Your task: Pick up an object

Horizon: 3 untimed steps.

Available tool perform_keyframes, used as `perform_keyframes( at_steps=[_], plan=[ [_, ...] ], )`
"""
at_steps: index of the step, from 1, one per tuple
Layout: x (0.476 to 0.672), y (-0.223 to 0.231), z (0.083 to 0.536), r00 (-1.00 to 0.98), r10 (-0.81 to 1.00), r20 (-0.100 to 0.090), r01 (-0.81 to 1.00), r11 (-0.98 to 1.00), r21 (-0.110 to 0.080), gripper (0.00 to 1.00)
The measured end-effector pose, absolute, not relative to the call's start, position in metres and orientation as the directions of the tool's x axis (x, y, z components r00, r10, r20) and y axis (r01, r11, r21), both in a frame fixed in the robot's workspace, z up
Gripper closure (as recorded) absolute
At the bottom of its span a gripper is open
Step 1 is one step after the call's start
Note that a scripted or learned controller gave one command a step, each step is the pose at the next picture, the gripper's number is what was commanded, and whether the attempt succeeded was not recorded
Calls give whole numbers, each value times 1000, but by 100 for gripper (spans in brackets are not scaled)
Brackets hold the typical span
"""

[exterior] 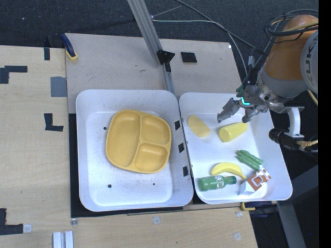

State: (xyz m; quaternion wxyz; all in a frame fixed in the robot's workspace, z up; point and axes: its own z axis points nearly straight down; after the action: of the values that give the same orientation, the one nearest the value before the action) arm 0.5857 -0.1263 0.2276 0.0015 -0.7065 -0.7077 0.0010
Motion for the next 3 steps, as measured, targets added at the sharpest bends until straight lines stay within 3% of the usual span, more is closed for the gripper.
perform_keyframes(
  at_steps=[1, 3],
  plan=[
    [586, -126, 228, -2, 1000, 0, 1000, 2, -2, 0],
    [599, -116, 127, -3, 1000, 0, 1000, 3, 0, 0]
  ],
)
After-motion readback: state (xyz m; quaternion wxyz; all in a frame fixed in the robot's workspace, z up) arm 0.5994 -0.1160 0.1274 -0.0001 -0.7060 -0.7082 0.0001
